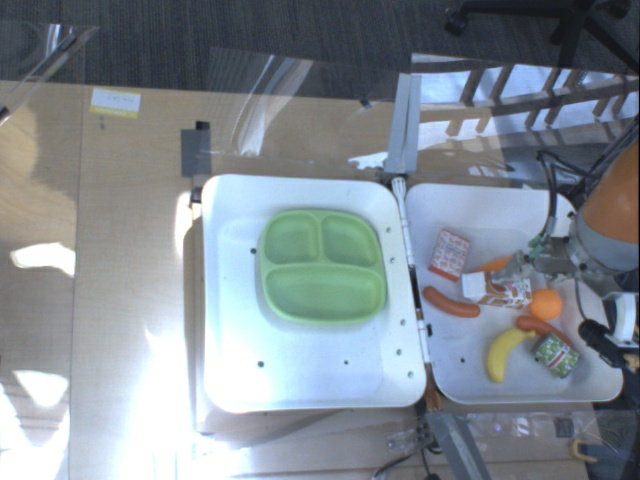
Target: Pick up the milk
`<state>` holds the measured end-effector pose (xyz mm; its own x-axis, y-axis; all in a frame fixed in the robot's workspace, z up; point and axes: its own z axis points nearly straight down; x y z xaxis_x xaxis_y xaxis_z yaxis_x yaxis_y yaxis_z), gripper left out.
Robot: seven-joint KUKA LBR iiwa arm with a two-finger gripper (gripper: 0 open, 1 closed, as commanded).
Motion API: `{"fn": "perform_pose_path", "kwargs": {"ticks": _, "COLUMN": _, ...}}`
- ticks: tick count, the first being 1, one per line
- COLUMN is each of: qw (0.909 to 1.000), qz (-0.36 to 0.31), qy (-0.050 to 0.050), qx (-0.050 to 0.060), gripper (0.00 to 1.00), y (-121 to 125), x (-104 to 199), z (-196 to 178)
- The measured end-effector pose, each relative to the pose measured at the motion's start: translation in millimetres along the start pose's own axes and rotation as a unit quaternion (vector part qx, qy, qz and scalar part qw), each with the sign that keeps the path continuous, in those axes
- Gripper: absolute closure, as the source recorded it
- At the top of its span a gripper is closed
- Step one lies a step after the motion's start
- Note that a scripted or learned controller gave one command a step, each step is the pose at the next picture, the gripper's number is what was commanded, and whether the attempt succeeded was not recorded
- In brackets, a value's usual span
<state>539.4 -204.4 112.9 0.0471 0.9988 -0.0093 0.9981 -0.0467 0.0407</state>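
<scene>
the gripper (pixel 528 262) is seen low over the right bin (pixel 520 200), at the end of the grey arm (pixel 600 253) that reaches in from the right edge. whether it is open or closed cannot be told, since its tip is small and partly lost against the things under it. nothing is seen to be gripped.

the milk (pixel 497 290) is found just below and slightly left of the gripper, close to it; whether it is touched cannot be told. it is a small carton laid on its side on the bin floor, mostly white, with brown and reddish print across its face and a plain white end turned away from the gripper. the print is too small to be read.

a red and white box (pixel 450 253) is seen further left of the gripper, and a sausage (pixel 452 303) lies left of and below it, beside the milk's white end. an orange (pixel 545 304) sits just below the gripper, right of the milk. a carrot (pixel 541 325) lies just under the orange, a banana (pixel 505 354) lower still, and a green box (pixel 556 356) is placed to the lower right.

well to the left of the gripper, a green divided plate (pixel 322 268) is held in the left bin (pixel 300 378).
</scene>
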Motion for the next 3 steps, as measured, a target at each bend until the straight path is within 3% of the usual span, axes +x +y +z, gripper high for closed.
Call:
{"fn": "perform_pose_path", "kwargs": {"ticks": 1, "qw": 0.9996, "qz": -0.027, "qy": -0.002, "qx": -0.012, "gripper": 0.00, "y": -12, "x": 0, "z": 4}}
{"fn": "perform_pose_path", "kwargs": {"ticks": 2, "qw": 0.9995, "qz": -0.028, "qy": -0.005, "qx": -0.018, "gripper": 1.00, "y": -8, "x": -1, "z": -12}}
{"fn": "perform_pose_path", "kwargs": {"ticks": 3, "qw": 0.9995, "qz": -0.027, "qy": -0.005, "qx": -0.017, "gripper": 0.00, "y": -8, "x": -2, "z": -12}}
